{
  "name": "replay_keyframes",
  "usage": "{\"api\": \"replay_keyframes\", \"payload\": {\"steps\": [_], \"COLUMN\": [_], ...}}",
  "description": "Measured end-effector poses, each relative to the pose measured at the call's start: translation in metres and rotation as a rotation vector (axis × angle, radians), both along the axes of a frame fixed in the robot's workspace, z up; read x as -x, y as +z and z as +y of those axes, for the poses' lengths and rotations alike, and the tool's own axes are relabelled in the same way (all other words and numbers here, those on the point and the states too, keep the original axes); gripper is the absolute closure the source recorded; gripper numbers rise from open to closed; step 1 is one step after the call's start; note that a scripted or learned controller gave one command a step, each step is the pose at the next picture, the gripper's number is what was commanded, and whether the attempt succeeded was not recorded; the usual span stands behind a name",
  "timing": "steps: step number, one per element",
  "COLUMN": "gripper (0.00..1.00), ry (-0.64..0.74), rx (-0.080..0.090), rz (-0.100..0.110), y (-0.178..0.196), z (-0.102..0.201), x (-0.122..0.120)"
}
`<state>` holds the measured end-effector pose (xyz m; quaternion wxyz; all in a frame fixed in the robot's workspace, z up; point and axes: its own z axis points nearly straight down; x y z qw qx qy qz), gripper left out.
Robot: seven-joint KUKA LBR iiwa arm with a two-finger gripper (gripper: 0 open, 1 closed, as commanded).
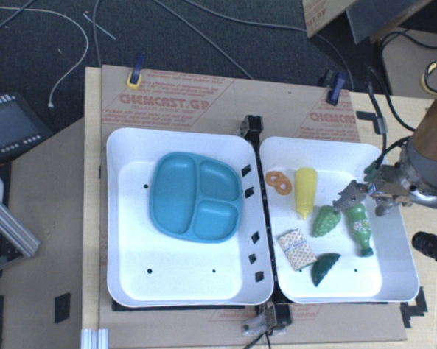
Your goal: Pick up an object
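The camera view looks down at a slant on the table (91, 199), a pale board printed with red lettering, which carries two shallow white bins side by side. The left bin (124, 267) holds a blue divided plate (196, 197) with three compartments, lying flat in its upper middle.

The right bin (397, 269) holds the small things. A small orange pretzel-shaped ring (279, 182) lies near its upper left, just beside a yellow bottle (304, 191) that lies lengthwise, its narrow end toward the near side. Below and to the right of the bottle sits a green lumpy piece (325, 221). To its right a green bottle (361, 228) lies tilted, its cap end toward the near right. A small patterned white packet (297, 248) lies near the bin's lower middle, and a dark green wedge (324, 266) lies just to its right, near the front wall.

The arm reaches in from the right, its wrist over the bin's right edge. The gripper (359, 196) hangs above the green bottle and the green lumpy piece, its grey fingers (348, 197) pointing left and down. How far apart the fingers stand cannot be told, and nothing shows between them.

Two blue clamps (136, 76) sit at the board's far edge, and loose cables lie on the dark floor (212, 29) beyond.
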<state>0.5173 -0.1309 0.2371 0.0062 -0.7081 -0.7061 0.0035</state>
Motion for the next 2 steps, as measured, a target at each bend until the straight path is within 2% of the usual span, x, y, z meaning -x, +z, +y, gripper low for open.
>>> {"api": "replay_keyframes", "payload": {"steps": [1,2], "gripper": [0.0,0.0], "ry": [0.003,0.002], "rx": [0.002,0.001], "rz": [-0.012,-0.006], "y": [0.006,-0.05], "z": [0.0,0.0], "x": [-0.002,0.008]}}
